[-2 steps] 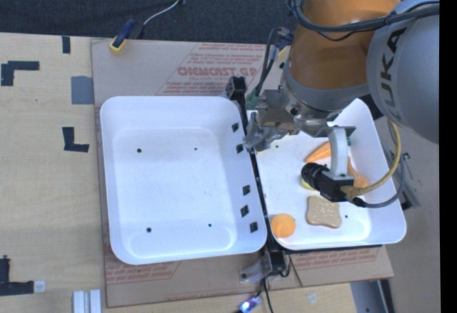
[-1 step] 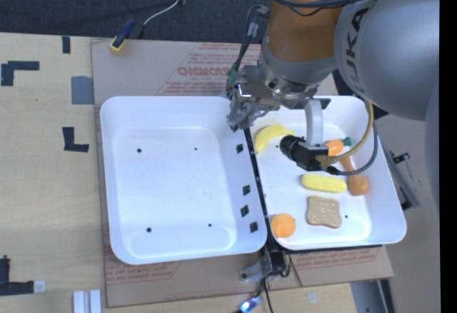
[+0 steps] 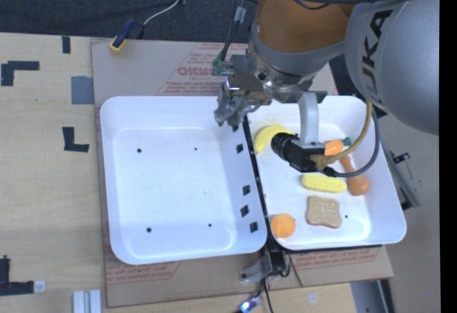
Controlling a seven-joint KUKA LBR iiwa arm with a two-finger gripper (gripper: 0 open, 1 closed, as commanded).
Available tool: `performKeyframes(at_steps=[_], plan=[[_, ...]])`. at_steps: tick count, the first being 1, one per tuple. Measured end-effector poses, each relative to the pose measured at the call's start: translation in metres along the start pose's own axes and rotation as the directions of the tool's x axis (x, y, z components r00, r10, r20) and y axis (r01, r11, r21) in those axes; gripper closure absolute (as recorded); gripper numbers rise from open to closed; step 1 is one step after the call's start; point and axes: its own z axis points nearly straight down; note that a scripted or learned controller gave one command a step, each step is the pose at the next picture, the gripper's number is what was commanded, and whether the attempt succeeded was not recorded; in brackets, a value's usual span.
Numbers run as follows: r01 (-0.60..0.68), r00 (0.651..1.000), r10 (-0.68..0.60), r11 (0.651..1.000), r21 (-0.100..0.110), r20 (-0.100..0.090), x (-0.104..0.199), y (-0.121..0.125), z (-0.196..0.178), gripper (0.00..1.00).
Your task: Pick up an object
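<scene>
Currently, approach step, we judge: end effector (image 3: pixel 230 113) above the divider (image 3: pixel 246 183), open or closed we cannot tell. Yellow banana (image 3: pixel 265 137) lies at its 4 o'clock; next move: shift over, descend.

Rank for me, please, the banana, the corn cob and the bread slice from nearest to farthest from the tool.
Measured from the tool:
1. Banana, far left of the right bin.
2. Corn cob, mid-bin.
3. Bread slice, near side, just below the corn.
</scene>
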Motion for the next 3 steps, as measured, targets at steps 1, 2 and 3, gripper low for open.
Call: performKeyframes(at_steps=[1,2,3], plan=[[-0.006,1.0,0.006,1.0,0.005,0.004,0.007,0.013,0.003,1.0],[-0.008,1.0,0.008,1.0,0.005,0.005,-0.003,0.028,0.0,1.0],[-0.003,1.0,0.003,1.0,0.009,0.005,0.063,0.093,0.078,1.0]])
